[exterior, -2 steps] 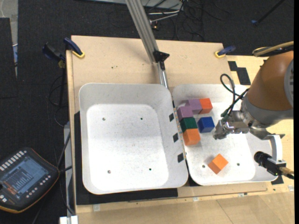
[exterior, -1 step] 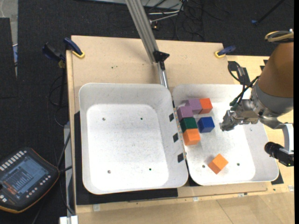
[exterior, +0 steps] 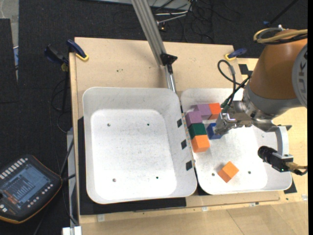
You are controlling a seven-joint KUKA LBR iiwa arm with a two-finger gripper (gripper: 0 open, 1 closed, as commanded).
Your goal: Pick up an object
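The arm (exterior: 281, 72) reached in over the right bin (exterior: 254, 180), its gripper (exterior: 218, 130) lowered among a cluster of blocks by that bin's left wall. Whether the gripper was open or closed could not be told, as the wrist hid it. A blue block (exterior: 212, 130) lay directly at the gripper, touching or just under it; no grasp was visible. Just left of the gripper sat a green block (exterior: 197, 129), with a purple block (exterior: 197, 115) above it and an orange block (exterior: 200, 143) below. A second orange block (exterior: 214, 109) lay above the gripper, and a third (exterior: 228, 171) lay well apart, below. The left bin (exterior: 98, 180) stood beside.
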